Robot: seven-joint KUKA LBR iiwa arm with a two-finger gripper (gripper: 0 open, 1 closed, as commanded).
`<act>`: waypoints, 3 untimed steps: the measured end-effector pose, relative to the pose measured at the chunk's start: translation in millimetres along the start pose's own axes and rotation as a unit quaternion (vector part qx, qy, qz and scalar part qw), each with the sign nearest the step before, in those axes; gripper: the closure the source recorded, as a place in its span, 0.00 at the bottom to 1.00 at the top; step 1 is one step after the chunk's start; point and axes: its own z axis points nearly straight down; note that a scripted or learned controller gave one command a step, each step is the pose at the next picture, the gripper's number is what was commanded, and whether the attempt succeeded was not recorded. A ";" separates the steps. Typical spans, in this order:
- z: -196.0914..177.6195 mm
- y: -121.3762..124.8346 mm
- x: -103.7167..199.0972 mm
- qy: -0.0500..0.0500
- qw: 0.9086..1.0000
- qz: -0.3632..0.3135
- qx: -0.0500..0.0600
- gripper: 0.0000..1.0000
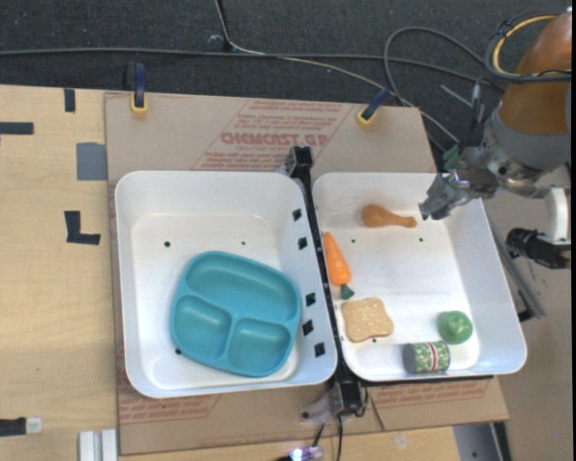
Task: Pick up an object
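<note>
Tabletop (38, 257): wooden, two white bins.
Right bin (490, 286): drumstick (387, 218), carrot (337, 260), toast (367, 320).
Pincer (436, 206): beside drumstick; spread or pressed together, cannot tell.

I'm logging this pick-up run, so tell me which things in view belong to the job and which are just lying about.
Belongs to the job:
- claw, at the right bin's far right edge
- drumstick, nearest the claw
- carrot
- toast
- green apple
- small can

Lying about:
- blue divided tray in the left bin
- cables
- clamps
</note>
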 end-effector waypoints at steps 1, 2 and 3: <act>16.6 -4.5 49.1 0.000 1.000 0.000 0.001 1.00; 31.2 -11.3 105.0 0.000 1.000 0.000 0.002 1.00; 38.5 -20.9 164.8 0.000 1.000 0.000 0.001 1.00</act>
